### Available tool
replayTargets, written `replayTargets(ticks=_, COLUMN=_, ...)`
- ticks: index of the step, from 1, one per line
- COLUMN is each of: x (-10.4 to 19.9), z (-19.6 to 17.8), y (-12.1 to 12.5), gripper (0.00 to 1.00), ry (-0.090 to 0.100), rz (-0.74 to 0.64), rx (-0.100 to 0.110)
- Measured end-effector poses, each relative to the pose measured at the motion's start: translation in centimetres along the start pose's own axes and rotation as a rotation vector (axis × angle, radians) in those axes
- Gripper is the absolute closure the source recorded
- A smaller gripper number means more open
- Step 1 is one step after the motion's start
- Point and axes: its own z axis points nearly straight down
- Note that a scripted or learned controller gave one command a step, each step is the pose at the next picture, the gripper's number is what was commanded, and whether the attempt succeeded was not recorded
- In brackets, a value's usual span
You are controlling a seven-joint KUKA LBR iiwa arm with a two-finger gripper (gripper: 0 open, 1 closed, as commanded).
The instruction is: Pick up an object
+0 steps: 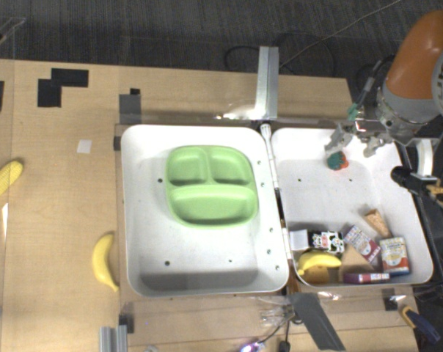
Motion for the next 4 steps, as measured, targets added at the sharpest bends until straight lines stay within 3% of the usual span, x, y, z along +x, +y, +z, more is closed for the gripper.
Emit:
replayTargets(ticks=1, x=1.7, z=1.9, y=0.7, gripper=0.0, ry=0.001, rz=0.1, rx=-0.001)
replayTargets(ticks=2, x=1.7, z=1.9, y=0.7, gripper=0.0, ry=0.001, rz=0.1, rx=-0.001)
replayTargets(ticks=3, x=-5.0, z=6.3, y=3.4, gripper=0.0, ry=-0.002, rz=0.039, rx=-0.001)
replayTargets(ticks=4, x=-6.3, z=11.2, y=3.6, gripper=0.0, ry=-0.001, rz=-0.05, rx=-0.005)
